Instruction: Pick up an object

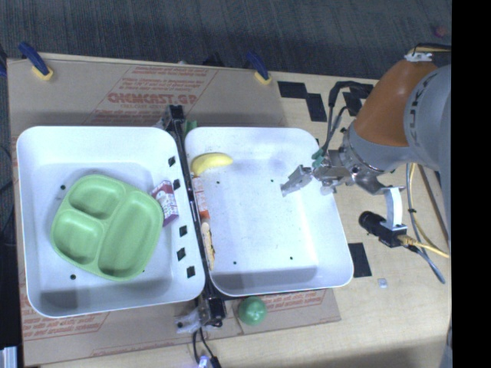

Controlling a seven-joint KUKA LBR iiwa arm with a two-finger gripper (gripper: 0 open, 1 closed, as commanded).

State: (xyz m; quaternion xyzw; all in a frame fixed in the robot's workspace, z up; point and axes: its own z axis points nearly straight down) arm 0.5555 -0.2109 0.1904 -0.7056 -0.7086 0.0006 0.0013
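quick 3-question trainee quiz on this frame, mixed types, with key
1. True or false: the green tray lies in the left bin.
2. The banana lies in the right bin's: A) far left corner B) near right corner C) middle
3. Fill in: the green ball sits ____ the bins, on the cardboard.

Key: 1 true; 2 A; 3 outside. The gripper hangs over the right bin, holding nothing.

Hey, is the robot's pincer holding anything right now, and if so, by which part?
Nothing is held. The pincer hangs over the right bin with nothing between its fingers; the banana lies apart, by the bin's far left corner.
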